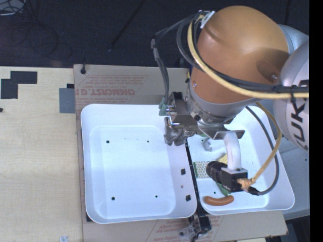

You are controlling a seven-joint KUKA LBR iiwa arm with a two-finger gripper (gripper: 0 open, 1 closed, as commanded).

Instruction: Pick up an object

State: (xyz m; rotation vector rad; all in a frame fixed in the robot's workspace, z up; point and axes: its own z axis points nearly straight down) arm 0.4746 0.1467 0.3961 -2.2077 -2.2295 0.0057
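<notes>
Grey arm point(237, 59) reaching in from right, hanging over right bin point(275, 195). Under it gripper point(174, 135) hovering at divide between bins, just beside left bin point(96, 135); its spread hidden, unclear whether wide or narrow. In right bin, orange sausage point(218, 200) lying by near rim, apart from gripper. There too green patch point(201, 169) lying near divide, partly covered

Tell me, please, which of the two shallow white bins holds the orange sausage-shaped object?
The bin on the view's right, under the arm: the orange sausage-shaped object lies near its front rim. The left bin holds nothing like it.
</notes>
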